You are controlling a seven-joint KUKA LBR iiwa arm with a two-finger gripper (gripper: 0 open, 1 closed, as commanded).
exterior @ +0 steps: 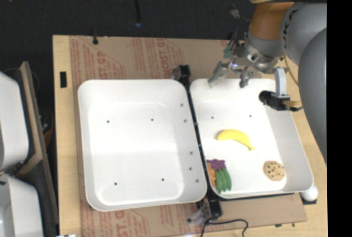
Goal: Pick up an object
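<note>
You've got one yellow plastic banana (235, 137), one round cookie (274, 170), one green-purple veggie bunch (219, 174), all in right white bin (286, 120). Gripper (227, 81) fingers spread wide, holding nothing, above bin's far edge.

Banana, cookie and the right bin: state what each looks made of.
Banana: likely moulded plastic, smooth even yellow, no blemishes. Cookie: probably a plastic toy, matte tan with dark specks. Right bin: glossy white plastic by its sheen and rounded rim.
</note>
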